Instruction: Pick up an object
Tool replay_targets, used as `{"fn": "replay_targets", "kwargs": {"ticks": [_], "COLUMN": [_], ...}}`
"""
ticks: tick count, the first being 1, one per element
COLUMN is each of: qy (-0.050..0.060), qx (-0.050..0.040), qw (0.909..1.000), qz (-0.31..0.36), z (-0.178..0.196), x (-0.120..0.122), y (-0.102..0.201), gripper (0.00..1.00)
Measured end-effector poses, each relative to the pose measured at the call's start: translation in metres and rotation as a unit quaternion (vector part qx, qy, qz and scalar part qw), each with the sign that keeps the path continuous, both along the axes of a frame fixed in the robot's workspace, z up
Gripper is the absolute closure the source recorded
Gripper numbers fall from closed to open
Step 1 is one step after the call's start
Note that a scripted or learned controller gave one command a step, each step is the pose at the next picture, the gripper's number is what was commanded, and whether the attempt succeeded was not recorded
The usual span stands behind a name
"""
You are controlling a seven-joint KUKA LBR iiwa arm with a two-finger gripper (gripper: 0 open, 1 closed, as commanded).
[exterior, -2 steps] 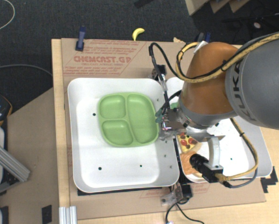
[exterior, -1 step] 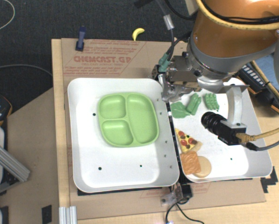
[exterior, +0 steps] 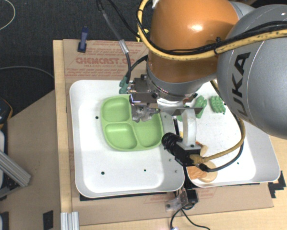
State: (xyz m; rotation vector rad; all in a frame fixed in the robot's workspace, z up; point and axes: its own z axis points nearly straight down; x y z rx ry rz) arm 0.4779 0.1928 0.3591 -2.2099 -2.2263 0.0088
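A light green divided plate [exterior: 126, 124] lies in the left white bin [exterior: 88, 147], toward its right side. My gripper [exterior: 144, 113] hangs low over the plate's right compartment, just below the big orange wrist band. Its metal body hides the fingertips. In the right bin [exterior: 249, 162] I see small green toy pieces [exterior: 217, 104] near the back and a tan, wood-coloured object [exterior: 202, 173] at the front left corner, partly behind a black cable fitting.
The arm's grey and orange bulk covers the back of both bins. A yellow and black cable [exterior: 220, 153] loops across the right bin. The bins rest on a cardboard sheet [exterior: 100, 56]; a blue clip [exterior: 83, 39] sits at its far edge.
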Motion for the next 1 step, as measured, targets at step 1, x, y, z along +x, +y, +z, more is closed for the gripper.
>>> {"fn": "replay_targets", "kwargs": {"ticks": [1], "qy": [-0.004], "qx": [-0.0001], "qw": [1.0000], "qz": [-0.007], "z": [0.0174], "x": [0.0017], "y": [-0.0765], "gripper": [1.00]}}
